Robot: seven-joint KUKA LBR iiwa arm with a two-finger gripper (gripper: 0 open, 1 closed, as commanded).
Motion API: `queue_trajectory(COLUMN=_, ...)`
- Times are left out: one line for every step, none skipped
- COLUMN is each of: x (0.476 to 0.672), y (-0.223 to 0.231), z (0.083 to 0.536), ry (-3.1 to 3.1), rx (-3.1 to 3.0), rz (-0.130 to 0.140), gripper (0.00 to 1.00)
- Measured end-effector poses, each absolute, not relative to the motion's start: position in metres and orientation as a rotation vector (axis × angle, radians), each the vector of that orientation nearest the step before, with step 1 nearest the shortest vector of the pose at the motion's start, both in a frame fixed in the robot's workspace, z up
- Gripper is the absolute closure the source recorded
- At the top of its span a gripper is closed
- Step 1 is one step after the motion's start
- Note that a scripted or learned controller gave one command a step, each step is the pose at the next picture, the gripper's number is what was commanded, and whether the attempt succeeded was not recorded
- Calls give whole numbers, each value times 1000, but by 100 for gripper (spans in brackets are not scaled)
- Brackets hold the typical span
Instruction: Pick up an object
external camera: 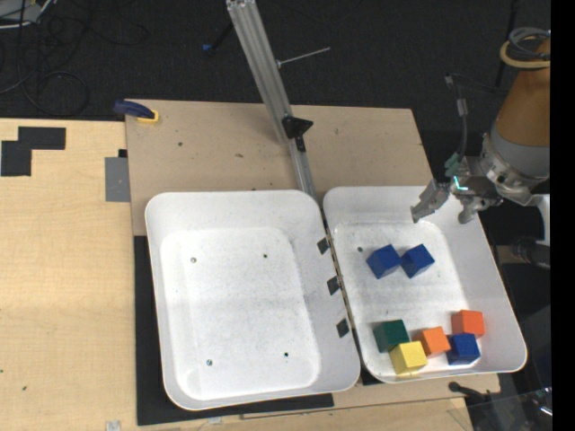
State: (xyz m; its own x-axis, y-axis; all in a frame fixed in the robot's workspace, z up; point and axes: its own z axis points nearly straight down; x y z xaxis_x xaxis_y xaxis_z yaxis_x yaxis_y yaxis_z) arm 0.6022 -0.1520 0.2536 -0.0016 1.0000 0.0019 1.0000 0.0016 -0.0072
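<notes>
Gripper (446, 206) open above blocks' bin (503, 305).

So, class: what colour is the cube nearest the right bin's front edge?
Yellow, clearest in the camera view.

Right bin (503, 330): two blue cubes (400, 260) touching at centre; green, yellow, orange, red and blue cubes (431, 341) clustered near edge.

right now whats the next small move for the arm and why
Probably lower the pincer toward the two blue cubes in the right bin. Its fingers look spread with nothing between them, it hangs over the bin's far part, and those cubes lie nearest, apart from the cluster of blocks at the near edge.
</notes>
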Motion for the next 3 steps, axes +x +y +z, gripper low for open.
queue_trajectory(x=603, y=-152, z=256, ry=-2222, rx=-2218, rz=2, gripper=0)
queue_trajectory(x=600, y=-152, z=191, ry=-2216, rx=-2215, rz=9, gripper=0)
queue_trajectory(x=597, y=-154, z=147, ry=-2215, rx=-2217, rz=8, gripper=0)
